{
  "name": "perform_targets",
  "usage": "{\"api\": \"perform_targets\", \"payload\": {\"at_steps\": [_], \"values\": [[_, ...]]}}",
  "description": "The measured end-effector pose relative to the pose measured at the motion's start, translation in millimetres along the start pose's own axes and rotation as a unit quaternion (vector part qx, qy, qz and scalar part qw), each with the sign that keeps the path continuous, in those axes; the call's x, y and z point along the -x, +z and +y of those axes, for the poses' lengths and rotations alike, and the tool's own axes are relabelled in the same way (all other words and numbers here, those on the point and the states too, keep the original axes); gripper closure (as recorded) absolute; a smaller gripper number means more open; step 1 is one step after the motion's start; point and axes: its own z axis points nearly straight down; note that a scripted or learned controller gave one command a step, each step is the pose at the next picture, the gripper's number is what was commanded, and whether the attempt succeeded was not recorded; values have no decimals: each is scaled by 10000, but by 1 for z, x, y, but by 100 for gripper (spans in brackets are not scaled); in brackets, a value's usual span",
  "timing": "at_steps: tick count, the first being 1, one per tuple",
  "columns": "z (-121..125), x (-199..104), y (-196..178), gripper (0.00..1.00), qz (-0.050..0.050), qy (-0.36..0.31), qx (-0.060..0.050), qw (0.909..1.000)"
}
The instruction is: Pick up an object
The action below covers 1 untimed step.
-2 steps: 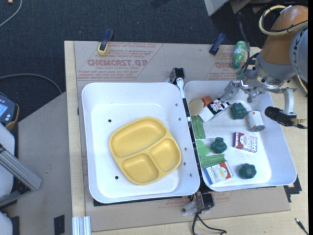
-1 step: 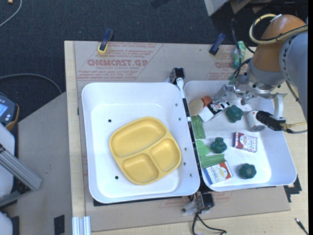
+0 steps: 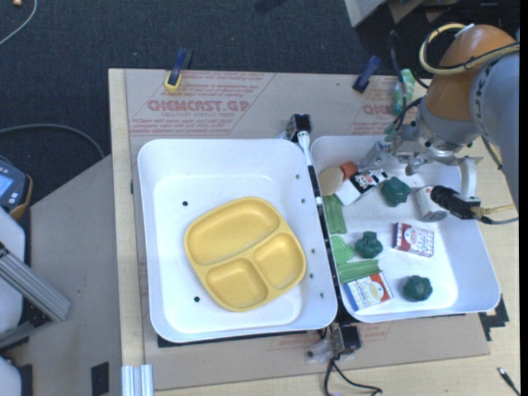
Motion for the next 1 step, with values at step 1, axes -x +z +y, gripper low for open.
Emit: {"api": "perform_targets", "payload": {"at_steps": [1], "values": [[3, -1, -12, 100, 9, -7, 40, 10000]]}}
